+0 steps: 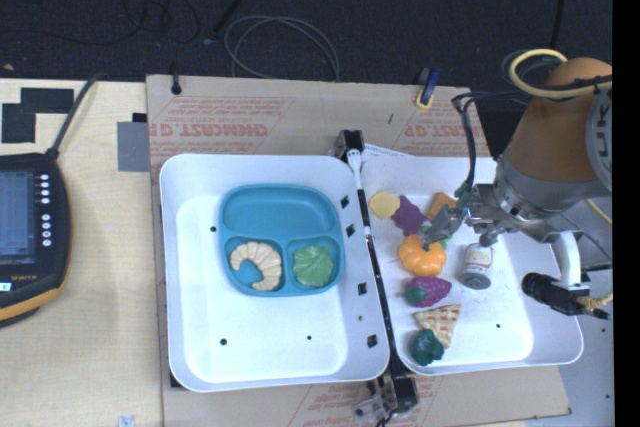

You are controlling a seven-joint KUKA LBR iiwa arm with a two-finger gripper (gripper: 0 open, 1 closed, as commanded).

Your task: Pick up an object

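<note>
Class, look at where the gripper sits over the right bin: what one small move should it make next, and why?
Probably a short straight descent. The gripper hangs just above the orange pepper in the right bin, nothing visibly held. The purple piece and small can crowd close, so sideways motion risks knocking them.

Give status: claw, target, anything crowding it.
Claw low in right bin, over the orange pepper; grip state unreadable. Nothing seen held. Purple piece, small can and yellow piece crowd close.
</note>
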